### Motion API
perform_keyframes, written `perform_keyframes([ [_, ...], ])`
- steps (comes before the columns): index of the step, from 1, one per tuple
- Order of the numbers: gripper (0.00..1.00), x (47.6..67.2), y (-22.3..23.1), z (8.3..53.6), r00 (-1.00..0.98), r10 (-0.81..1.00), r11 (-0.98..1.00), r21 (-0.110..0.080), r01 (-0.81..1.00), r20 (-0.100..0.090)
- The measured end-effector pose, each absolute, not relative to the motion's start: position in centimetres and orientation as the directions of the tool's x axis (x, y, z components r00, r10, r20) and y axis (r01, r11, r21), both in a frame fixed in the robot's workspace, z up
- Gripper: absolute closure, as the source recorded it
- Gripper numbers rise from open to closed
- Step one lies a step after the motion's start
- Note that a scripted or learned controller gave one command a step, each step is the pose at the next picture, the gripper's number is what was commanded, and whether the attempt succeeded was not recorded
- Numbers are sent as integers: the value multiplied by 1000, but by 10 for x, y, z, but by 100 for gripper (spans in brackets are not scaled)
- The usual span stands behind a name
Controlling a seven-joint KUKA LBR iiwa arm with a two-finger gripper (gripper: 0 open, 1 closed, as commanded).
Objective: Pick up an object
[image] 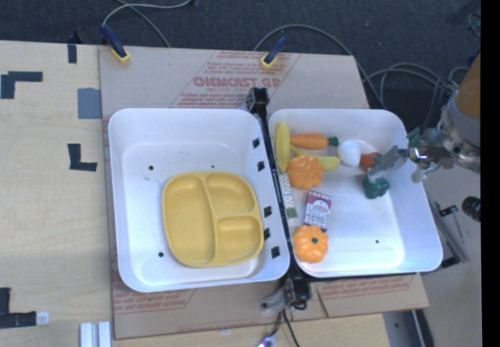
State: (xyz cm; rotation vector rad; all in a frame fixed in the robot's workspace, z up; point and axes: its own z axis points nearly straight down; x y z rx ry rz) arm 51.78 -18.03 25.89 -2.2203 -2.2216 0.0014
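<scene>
Two shallow white bins are sitting side by side on a brown cardboard sheet [226, 84] laid over the bench. The left bin [129, 181] is holding a yellow divided tray [212, 218], smooth plastic with rounded corners and three compartments, lying flat near the bin's middle.

The right bin [391, 248] is carrying a cluster of toy foods along its left side and top. A yellow banana-like piece [282, 144] is lying next to the dividing wall, with an orange carrot [310, 141] with a green tip just beside it. Below them, a round, ribbed orange fruit [305, 171] is resting, and a small red and white carton [317, 209] is lying tilted near the bin's centre-left. A small orange pumpkin [310, 244] with a green stem is sitting near the lower left corner. A white egg-shaped piece [349, 153] is lying toward the top, touching a small red-orange piece [367, 159].

The gripper [380, 173] is reaching in over the right bin's right rim, grey and metallic, with a dark green object [376, 188] right at its tip, low on the bin floor. Whether that object is sitting between the fingers cannot be told, because the tip is small and blurred.
</scene>
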Motion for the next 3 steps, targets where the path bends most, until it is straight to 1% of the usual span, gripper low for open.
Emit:
perform_keyframes([
  [1,0,546,-138,99,-2,1000,2,1,1000,1],
  [2,0,622,-97,86,-2,1000,2,5,1000,-2],
  [3,100,622,-97,96,-3,1000,3,4,1000,-2],
])
